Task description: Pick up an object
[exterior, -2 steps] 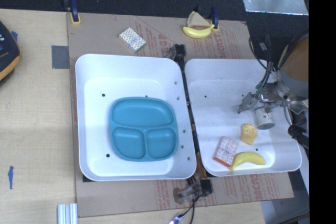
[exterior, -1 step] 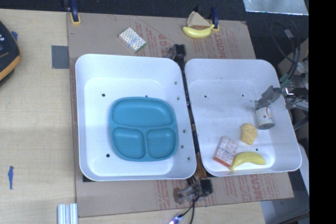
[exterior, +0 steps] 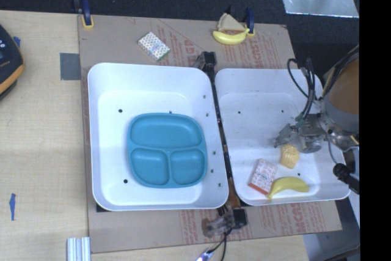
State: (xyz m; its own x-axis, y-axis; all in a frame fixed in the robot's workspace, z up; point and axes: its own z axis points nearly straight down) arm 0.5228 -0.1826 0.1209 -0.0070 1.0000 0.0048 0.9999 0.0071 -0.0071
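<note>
Pale wooden bench (exterior: 43, 131) under dark flooring at twelve o'clock, topped by a brown cardboard sheet (exterior: 183, 40) carrying both bins. Left bin (exterior: 107, 85), large and white, holding a blue divided plate (exterior: 166, 149) at its centre. Right bin (exterior: 256, 91), same size, touching the left one along the middle seam, bare toward twelve o'clock and crowded toward five. Grey arm with orange band (exterior: 345, 98) entering from three o'clock, cables looping above the wrist. Gripper (exterior: 296, 136) low over the right bin, at about four o'clock of its floor; fingers spread a little, nothing between them.

Likely target, as a judgement: small yellow block (exterior: 289, 156), just beside the fingers at roughly six o'clock of them, touching or nearly touching, hard to tell which. Long axis of the block running about twelve to six, slightly tilted. Yellow banana (exterior: 288, 186) further on toward six, lying nine to three along the bin's near wall. Red-and-white packet (exterior: 263, 175) at seven o'clock of the fingers, just beside the banana's left tip.

Outside the bins, at twelve o'clock on the cardboard: second banana (exterior: 230, 36) with a sandwich-like piece (exterior: 231, 22) behind it, and a small patterned packet (exterior: 153, 45).

Next move, probably: short shift toward six, then descent astride the block's narrow sides.
</note>
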